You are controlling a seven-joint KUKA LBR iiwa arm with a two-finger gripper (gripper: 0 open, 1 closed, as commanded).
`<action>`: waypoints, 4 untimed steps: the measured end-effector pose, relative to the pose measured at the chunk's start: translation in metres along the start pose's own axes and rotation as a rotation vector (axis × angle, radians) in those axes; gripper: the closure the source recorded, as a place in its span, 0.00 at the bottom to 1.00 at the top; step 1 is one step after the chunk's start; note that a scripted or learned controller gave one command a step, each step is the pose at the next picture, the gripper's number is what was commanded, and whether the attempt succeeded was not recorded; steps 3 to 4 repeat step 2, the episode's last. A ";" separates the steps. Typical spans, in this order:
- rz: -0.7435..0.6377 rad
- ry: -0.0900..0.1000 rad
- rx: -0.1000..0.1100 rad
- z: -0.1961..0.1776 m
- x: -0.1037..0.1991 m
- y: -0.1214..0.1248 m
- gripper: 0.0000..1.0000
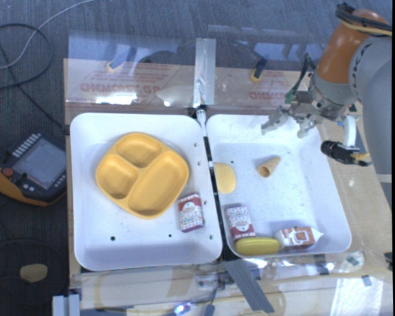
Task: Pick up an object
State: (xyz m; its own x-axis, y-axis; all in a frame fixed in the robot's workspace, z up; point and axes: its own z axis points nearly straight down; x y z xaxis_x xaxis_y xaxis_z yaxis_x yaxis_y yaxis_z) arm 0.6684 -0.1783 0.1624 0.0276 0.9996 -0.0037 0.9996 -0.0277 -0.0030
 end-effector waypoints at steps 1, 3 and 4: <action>-0.188 0.000 -0.012 0.074 -0.004 -0.034 0.00; -0.188 0.000 -0.012 0.074 -0.004 -0.034 0.00; -0.188 0.000 -0.012 0.074 -0.004 -0.034 0.00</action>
